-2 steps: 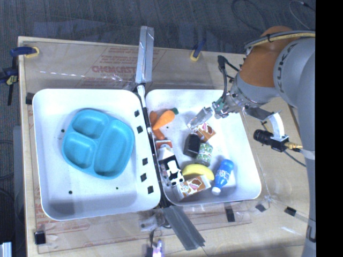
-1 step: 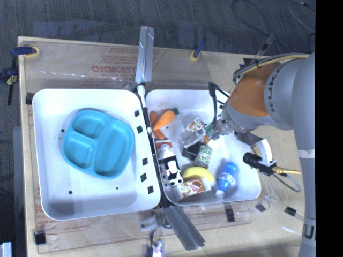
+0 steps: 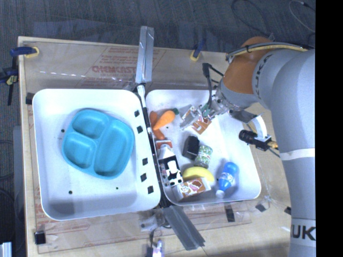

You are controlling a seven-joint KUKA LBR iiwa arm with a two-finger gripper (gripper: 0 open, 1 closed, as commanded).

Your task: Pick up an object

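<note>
The right bin (image 3: 247, 183) is crowded: an orange carrot (image 3: 163, 119) lies near its upper left corner beside the divider, a black block (image 3: 191, 146) sits in the middle with a small green-patterned can (image 3: 203, 156) touching its lower right side, a yellow banana (image 3: 198, 173) curves below them, and a blue bottle (image 3: 226, 178) with a white cap lies tilted just right of the banana. A black-and-white carton (image 3: 170, 170) and a small brown-and-white box (image 3: 194, 186) rest along the lower left edge. The left bin (image 3: 48, 191) holds a blue compartment tray (image 3: 98, 142). The gripper (image 3: 206, 110) is low in the upper part of the right bin, right at a crinkled silver and orange snack packet (image 3: 196, 120); whether its fingers are apart or closed on the packet cannot be told. The packet lies flat between the carrot and the bin's right wall, above the black block. Both bins rest on the wooden surface (image 3: 80, 58).
</note>
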